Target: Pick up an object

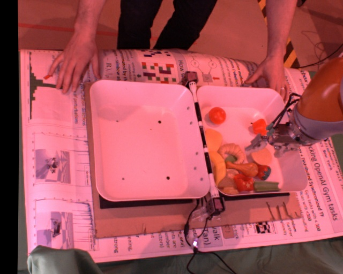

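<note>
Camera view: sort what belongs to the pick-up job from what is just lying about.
Job:
gripper
right bin
tomato
pepper
toy pile

Lying about:
left bin
poster
cardboard
cables
person's hands

Printed poster [53,134] over reddish floor [48,16]

tool [266,142] over right bin [238,96] | toy food [236,168] piled below
</note>
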{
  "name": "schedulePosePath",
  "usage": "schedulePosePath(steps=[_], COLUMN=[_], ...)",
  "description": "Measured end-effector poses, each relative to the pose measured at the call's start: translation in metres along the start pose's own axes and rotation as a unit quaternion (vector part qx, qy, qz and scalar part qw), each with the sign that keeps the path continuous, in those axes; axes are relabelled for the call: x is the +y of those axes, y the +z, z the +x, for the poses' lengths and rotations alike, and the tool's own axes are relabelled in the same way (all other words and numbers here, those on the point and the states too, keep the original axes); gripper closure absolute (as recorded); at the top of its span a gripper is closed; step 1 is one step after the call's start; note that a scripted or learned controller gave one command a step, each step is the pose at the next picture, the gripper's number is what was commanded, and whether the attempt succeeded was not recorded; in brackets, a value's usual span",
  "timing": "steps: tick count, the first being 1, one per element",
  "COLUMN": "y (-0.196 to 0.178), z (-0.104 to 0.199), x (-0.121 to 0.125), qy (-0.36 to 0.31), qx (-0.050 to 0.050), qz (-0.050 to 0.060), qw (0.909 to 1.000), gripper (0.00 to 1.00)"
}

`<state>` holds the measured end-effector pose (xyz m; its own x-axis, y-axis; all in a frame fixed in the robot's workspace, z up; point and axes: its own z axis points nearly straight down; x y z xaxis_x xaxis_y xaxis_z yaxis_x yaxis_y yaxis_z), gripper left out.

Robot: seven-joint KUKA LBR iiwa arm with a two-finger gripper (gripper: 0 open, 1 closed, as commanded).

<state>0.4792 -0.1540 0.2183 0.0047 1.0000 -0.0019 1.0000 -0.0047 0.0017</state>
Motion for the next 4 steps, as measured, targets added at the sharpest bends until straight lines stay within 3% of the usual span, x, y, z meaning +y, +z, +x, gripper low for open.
schedulePosePath(steps=[1,2,4], y=[0.000,0.061,0.118], z=[0.000,-0.006,-0.006], x=[0.000,-0.004,0.005], qy=[0.000,0.001,-0.001], qx=[0.000,0.001,0.000], qz=[0.000,0.004,-0.010], qw=[1.0000,1.0000,0.9999], gripper=[0.00,0.00,0.00])
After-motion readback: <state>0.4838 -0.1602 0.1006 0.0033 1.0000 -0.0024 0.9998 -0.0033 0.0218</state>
